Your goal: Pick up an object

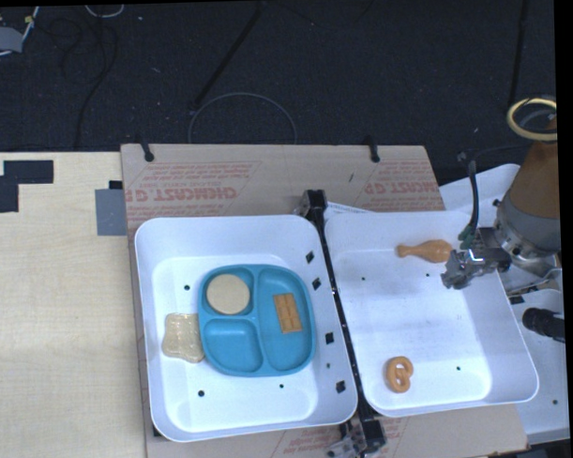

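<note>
Right bin [516,356]: drumstick [425,251] just left of gripper [456,273]

A blue three-compartment plastic tray [249,351] sits in the left shallow white bin [165,246], holding a round tan cracker [227,294] and a rectangular orange wafer [288,312], with a pale bread-like piece [182,337] touching the tray's left edge.

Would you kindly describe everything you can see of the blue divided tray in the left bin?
The blue tray is a rounded, plastic-looking plate with three compartments, lying flat in the left bin. Its upper left compartment holds a round tan disc, its right compartment an upright orange-brown rectangular piece, and its lower compartment shows bare blue. A pale beige piece lies against its left edge.
</note>
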Controlling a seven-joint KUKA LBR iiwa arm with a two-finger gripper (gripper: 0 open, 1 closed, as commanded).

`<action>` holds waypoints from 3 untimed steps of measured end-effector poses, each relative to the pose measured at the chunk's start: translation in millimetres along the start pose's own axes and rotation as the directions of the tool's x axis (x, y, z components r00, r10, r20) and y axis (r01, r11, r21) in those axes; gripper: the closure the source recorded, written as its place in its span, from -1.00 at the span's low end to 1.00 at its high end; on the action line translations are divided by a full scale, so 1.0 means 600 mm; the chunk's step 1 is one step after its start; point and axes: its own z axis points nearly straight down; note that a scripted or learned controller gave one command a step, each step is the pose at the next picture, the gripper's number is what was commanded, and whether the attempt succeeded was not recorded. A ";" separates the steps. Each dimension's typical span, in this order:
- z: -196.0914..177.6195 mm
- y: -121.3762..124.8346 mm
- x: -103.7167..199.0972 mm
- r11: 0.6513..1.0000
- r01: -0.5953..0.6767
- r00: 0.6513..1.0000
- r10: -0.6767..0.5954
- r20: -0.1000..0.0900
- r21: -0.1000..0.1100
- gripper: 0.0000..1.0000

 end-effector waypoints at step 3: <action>0.001 -0.070 0.259 1.000 0.002 1.000 -0.002 -0.003 0.003 1.00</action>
